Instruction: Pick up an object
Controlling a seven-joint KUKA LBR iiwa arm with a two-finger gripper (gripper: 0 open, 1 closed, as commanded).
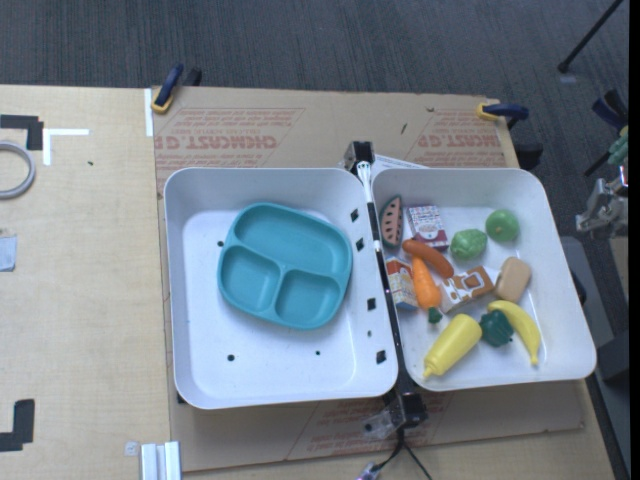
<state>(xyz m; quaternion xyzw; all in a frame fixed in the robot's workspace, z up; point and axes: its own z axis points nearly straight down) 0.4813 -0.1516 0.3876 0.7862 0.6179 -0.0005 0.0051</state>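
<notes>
The right bin holds several toy foods. A watermelon slice and a small red-and-white box lie at its back left. Two green fruits sit behind a tan piece. An orange carrot and a red sausage lie beside an orange-and-white carton. At the front are a yellow corn-like piece, a dark green piece and a banana. My gripper is a small metallic shape at the right edge, outside the bin and apart from every object.
The left bin holds a teal divided plate. Both bins rest on a cardboard sheet held by clamps. Dark floor lies beyond the bench.
</notes>
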